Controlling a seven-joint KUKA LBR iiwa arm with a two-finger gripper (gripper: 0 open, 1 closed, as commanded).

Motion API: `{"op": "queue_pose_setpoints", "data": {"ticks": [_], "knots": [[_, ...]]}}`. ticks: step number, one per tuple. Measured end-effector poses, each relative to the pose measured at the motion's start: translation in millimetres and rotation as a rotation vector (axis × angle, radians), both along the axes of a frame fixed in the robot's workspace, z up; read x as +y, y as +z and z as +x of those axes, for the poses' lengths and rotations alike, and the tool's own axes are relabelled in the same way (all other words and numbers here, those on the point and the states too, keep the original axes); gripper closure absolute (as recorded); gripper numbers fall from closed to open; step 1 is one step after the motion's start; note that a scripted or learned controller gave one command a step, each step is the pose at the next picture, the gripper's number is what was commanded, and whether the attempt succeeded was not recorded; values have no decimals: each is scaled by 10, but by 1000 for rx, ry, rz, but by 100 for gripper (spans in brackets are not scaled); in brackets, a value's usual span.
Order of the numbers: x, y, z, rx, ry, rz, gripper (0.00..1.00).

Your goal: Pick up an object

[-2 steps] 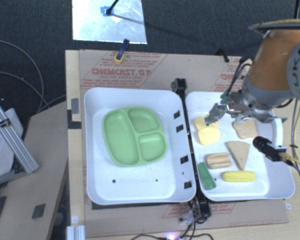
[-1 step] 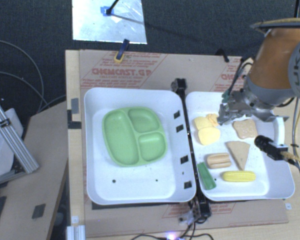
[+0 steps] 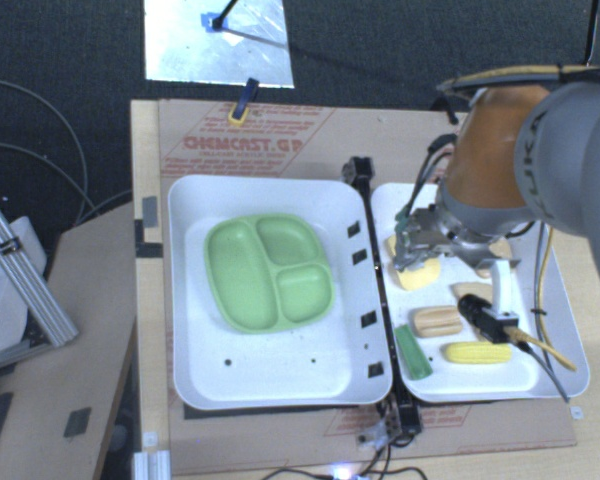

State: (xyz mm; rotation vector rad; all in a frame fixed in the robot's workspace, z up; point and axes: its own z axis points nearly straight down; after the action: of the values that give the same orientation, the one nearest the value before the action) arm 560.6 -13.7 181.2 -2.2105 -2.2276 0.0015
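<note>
While the gripper (image 3: 412, 250) hangs low in the far left part of the right bin (image 3: 485, 380), it sits right over a pale yellow piece (image 3: 420, 275), which shows just past its near edge. From this angle the bulk of the wrist hides the tip, so I cannot tell whether the gripper is apart or together, nor whether it touches the piece. That piece looks like the likely thing to be picked up. It lies close to the bin's left wall.

Just near of it rests a tan bread roll (image 3: 437, 321), with a small tan slice (image 3: 470, 290) to its right. Nearer still lie a green stick (image 3: 413, 352) by the left wall and a yellow corn cob (image 3: 477, 353) to the right of it. In the left bin (image 3: 280, 368), well apart from all this, a green divided plate (image 3: 270, 273) lies flat.

The main risk, as I judge it, is a poor hold. The pale piece looks low and rounded, so a closing grip could slide off its top or push it against the wall. Coming down off-centre could also nudge the bread roll or catch the wall between the bins.
</note>
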Motion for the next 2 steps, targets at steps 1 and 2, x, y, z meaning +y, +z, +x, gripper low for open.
{"op": "queue_pose_setpoints", "data": {"ticks": [1,2], "knots": [[466,31,8,-4,1,0,100],[1559,1624,-555,-19,10,8,100]]}}
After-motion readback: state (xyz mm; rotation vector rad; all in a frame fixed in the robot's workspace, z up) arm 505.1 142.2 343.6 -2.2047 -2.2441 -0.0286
